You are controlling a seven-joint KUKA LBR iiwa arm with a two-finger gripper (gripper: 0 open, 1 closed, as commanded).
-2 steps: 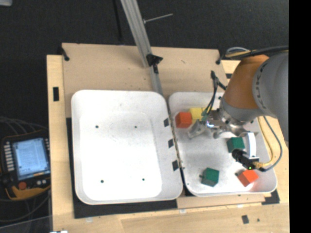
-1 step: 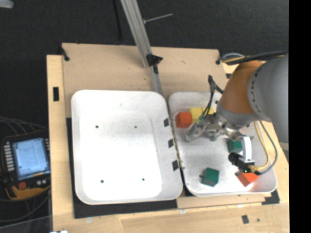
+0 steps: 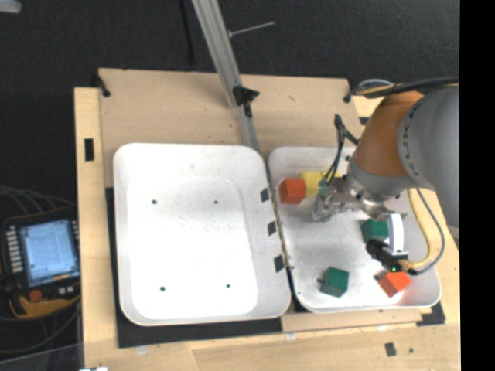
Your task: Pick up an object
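Observation:
The right bin (image 3: 309, 296) holds an orange-red block (image 3: 291, 191) and a yellow block (image 3: 312, 181) near its far left corner. A green block (image 3: 334, 281) lies near its front edge, and an orange block (image 3: 394, 283) sits at its front right. Another green block (image 3: 375, 229) shows just under the wrist. My gripper (image 3: 323, 207) reaches down from the right, just right of the orange-red block and below the yellow one. I see no block between its fingers.
The left bin (image 3: 189, 230) lies beside the right one. A metal pole (image 3: 220, 52) slants in from the top and ends near the bins' shared far edge. A handheld pendant (image 3: 42, 257) lies off the bench at the left.

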